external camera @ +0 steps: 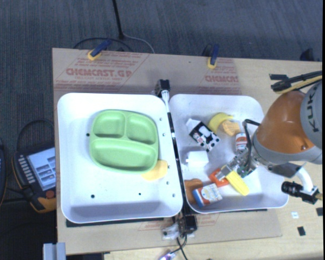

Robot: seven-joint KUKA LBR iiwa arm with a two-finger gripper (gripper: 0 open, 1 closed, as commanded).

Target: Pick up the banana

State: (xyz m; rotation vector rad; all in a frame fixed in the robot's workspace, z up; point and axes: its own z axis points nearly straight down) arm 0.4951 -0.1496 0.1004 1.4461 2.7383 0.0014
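A yellow elongated piece (238, 184), which looks like the banana, lies in the right bin (271, 202) near its front. My gripper (242, 166) hangs low right above its upper end, close to or touching it. The grey arm with its orange band (284, 126) covers the bin's right side. Two more yellow things are in view. One curved piece (219, 121) lies at the back of the right bin. Another (156, 170) rests at the front right of the left bin (70, 199), against the green plate (124, 141).
The right bin also holds a black-and-white item (203, 135), a small bottle (240, 143), an orange-red packet (221, 175), a white block (196, 158) and a carton (207, 194). The green divided plate takes up the middle of the left bin. Cables and tools lie off the bench.
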